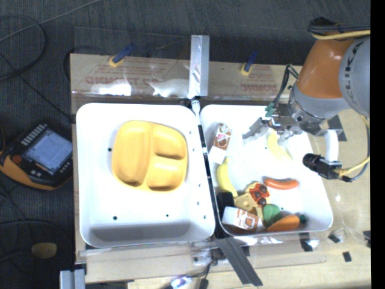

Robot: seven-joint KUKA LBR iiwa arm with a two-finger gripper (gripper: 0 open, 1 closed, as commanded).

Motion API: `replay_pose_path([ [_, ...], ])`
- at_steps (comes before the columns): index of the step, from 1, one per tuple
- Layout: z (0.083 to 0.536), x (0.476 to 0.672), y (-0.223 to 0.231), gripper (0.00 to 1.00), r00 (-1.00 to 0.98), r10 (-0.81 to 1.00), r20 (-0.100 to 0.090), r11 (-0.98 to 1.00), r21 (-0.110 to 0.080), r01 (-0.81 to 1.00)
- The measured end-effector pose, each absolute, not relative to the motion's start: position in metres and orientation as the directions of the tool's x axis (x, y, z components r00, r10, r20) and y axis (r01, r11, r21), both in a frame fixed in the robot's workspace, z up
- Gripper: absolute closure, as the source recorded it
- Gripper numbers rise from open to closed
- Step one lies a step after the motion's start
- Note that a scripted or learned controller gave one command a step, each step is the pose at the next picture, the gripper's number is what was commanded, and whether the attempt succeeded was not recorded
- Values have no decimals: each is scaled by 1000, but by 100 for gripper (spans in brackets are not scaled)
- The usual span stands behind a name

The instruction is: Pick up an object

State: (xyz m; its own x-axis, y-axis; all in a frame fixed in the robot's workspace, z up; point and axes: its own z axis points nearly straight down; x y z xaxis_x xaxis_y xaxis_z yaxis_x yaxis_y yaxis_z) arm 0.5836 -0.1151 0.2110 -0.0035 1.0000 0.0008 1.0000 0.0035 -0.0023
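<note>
My gripper (271, 132) hangs over the upper part of the right bin (322, 188), and its two fingers look spread open with nothing between them. Just below it a pale yellow piece (279, 147) lies on the bin floor. Other objects in this bin are a small brown and white carton (222, 136), a banana (224, 177), a red sausage (281, 183), an orange carrot (283, 223), a green item (271, 211), a red and tan toy (255, 194) and a white box (240, 220).
The left bin (96, 221) holds a yellow divided plate (149, 154). A metal divider (204, 161) runs between the bins. A black cylinder with a cable (319, 163) hangs off the arm over the right bin's right side. A handheld controller (39, 155) lies on the floor at left.
</note>
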Motion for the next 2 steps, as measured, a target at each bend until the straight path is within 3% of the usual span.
replay_pose_path([
  [1, 112, 603, -193, 0, 96, 995, -2, -96, -3, 995],
  [2, 121, 604, -192, 100, 95, 996, 0, -95, -2, 996],
])
